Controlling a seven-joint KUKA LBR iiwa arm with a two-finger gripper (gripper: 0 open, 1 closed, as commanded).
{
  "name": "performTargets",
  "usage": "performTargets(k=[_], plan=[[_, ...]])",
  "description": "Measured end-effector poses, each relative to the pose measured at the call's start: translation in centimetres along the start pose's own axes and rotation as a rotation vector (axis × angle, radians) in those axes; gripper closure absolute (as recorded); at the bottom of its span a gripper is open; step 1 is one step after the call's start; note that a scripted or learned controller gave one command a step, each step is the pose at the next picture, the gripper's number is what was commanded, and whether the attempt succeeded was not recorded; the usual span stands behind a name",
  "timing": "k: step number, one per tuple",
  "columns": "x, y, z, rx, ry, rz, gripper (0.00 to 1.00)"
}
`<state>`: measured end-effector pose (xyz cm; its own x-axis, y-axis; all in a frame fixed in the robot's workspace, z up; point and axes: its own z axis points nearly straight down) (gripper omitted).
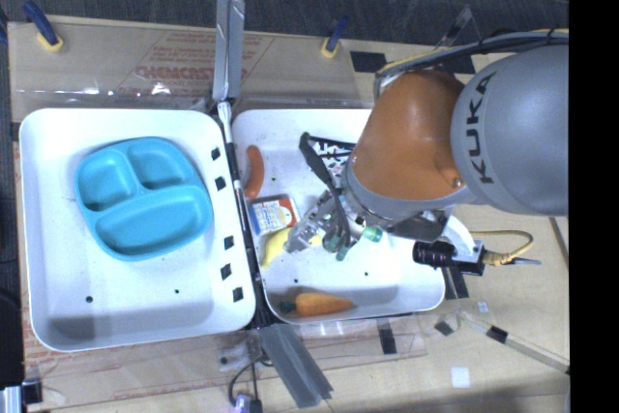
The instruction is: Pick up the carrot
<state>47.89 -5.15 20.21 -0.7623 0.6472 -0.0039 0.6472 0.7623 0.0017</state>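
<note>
Two white bins sit side by side on the worktop. Low in the right bin (pixel 290 126), by its near wall, lies the carrot (pixel 322 306), long axis left-right, tip pointing right. It looks light, stiff and smooth; take it mid-body. Gripper (pixel 329 232) hovers above-centre; its state I cannot tell.

White bins (pixel 48 208). A blue divided tray (pixel 145 196), an orange carrot (pixel 322 305). The arm (pixel 503 135) is grey, banded orange
</note>
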Motion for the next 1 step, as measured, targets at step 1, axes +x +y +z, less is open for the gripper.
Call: performTargets(k=[1], plan=[[-0.53,0.3,-1.3,0.003,0.004,-0.007,1.0]])
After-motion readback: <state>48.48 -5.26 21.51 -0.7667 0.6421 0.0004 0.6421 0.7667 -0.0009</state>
